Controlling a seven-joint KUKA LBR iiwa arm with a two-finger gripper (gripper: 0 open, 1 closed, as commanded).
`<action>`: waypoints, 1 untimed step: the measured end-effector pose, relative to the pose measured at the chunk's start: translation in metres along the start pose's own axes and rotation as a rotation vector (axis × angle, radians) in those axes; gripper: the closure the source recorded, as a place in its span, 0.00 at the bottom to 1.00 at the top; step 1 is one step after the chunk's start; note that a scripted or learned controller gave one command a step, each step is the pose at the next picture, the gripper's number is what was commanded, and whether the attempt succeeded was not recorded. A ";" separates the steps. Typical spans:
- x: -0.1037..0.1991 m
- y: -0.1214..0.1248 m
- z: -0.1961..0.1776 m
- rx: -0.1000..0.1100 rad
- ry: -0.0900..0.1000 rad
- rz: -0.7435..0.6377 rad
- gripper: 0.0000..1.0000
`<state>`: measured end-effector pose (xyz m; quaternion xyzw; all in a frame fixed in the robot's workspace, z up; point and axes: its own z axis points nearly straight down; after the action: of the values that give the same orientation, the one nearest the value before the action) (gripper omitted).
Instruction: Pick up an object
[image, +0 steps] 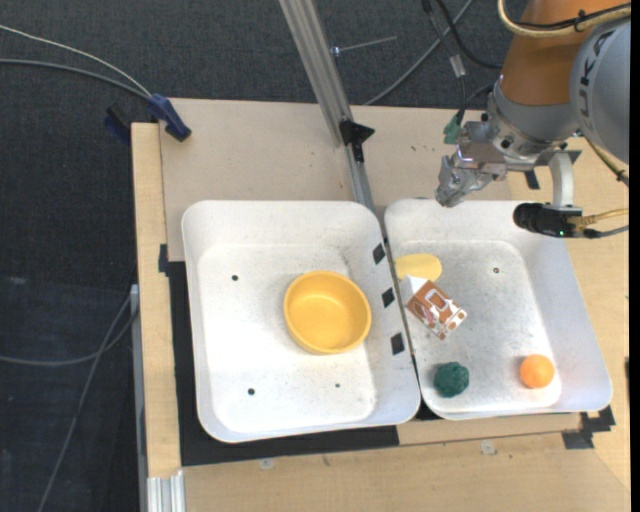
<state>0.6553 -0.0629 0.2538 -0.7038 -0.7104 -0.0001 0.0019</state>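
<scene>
The tool (452, 192) hangs over the far edge of the right bin (560, 300), up near its far left corner. It is too small and dark to see well, so I cannot tell how it is set, and nothing shows inside it.

The right bin has four things to pick from. A pale yellow piece (418, 266) lies by the left wall. Just beside it, on the near side, is a little brown and white box (437, 308), lying tilted. Nearer still sits a dark green ball (451, 378). An orange ball (537, 371) rests in the near right corner, well apart from the others. The left bin (215, 330) holds a yellow bowl (327, 311) in its middle.

No thing has been picked up yet. I think the yellow piece is the closest one to the tool.

What could go wrong? The yellow piece and the box sit close to the wall between the bins, so the tool may bump that wall. It may also push one thing into the other. The balls are round and could roll away when touched.
</scene>
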 end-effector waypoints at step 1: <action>0.057 -0.008 -0.005 0.008 0.002 0.000 1.00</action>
<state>0.6464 -0.0057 0.2590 -0.7038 -0.7104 0.0022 0.0054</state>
